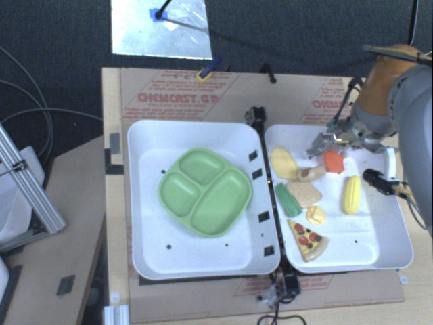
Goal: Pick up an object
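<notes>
I read the orange block (333,162) as the likeliest pick: it sits in the upper part of the right bin (392,249), directly beneath the gripper (323,143). The metal fingers point down and left toward the block, just above it; whether they touch it I cannot tell, and I cannot tell how far apart they stand either, since the fingertips blur into the white floor.

Around the block lie the other toy foods. A yellow oval piece (284,162) is to its left, with a small beige piece (311,174) between them. Below that rests a tan slab (305,194), and a green stick (287,199) lies along the bin's left wall. A small yellow lump (315,214) sits under the slab, and a pizza slice (308,238) is nearest the front wall. The corn cob (351,194) stands apart to the right, lengthwise up and down.

The left bin (149,249) carries a green divided plate (205,191) with three compartments.

Both bins rest on a brown board (169,93) printed in red; near its top left I can read "CHEMCAST GP", and more red print shows at the top right, too cut off to read. Beyond the board lies a shiny square sheet (145,26) with a blue clip (159,15) on it.

The arm (385,87), with its orange band, comes in from the right.
</notes>
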You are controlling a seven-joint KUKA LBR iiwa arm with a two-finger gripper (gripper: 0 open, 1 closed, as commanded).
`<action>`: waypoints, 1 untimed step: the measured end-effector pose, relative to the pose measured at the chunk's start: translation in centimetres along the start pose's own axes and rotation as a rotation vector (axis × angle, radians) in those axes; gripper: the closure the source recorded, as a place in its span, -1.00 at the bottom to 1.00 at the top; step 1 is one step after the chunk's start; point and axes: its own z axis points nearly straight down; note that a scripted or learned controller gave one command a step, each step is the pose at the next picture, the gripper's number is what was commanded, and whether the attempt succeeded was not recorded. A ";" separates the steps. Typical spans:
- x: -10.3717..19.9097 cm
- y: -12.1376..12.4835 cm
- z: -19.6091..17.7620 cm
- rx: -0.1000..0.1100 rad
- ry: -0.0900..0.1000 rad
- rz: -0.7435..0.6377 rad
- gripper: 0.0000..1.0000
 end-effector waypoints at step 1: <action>-0.1 -0.1 -1.5 0.002 -0.001 -0.002 1.00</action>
